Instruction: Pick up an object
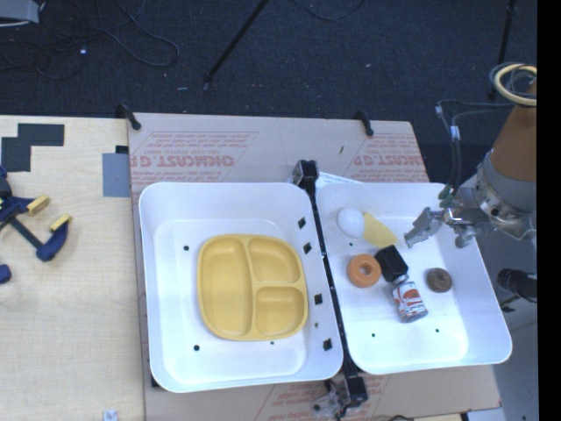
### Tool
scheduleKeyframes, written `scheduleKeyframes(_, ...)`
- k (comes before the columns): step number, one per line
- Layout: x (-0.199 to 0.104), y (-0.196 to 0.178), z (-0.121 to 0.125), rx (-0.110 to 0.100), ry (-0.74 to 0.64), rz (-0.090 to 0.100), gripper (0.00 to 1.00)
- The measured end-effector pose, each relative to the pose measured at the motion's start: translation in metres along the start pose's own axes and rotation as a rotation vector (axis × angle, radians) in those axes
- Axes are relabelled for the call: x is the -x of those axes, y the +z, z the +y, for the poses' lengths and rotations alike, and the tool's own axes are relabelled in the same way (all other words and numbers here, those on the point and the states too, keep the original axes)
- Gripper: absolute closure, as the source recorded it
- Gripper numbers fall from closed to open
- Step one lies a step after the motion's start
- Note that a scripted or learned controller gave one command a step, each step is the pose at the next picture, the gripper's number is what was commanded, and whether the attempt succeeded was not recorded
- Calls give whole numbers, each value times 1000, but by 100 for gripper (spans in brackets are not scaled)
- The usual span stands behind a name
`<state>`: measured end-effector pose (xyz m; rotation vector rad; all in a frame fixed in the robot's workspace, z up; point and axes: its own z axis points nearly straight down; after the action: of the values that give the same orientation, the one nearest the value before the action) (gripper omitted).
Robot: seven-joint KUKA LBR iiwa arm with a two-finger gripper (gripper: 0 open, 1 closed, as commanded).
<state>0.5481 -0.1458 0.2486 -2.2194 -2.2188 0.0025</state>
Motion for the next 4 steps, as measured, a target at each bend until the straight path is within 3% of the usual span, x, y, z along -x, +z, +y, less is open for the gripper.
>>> scheduleKeyframes(2,3,107,9,-4,0,1,0)
scheduleKeyframes(3,4,151,13,11,1,0,0)
scheduleKeyframes(4,6,143,11,9,5,-3,100)
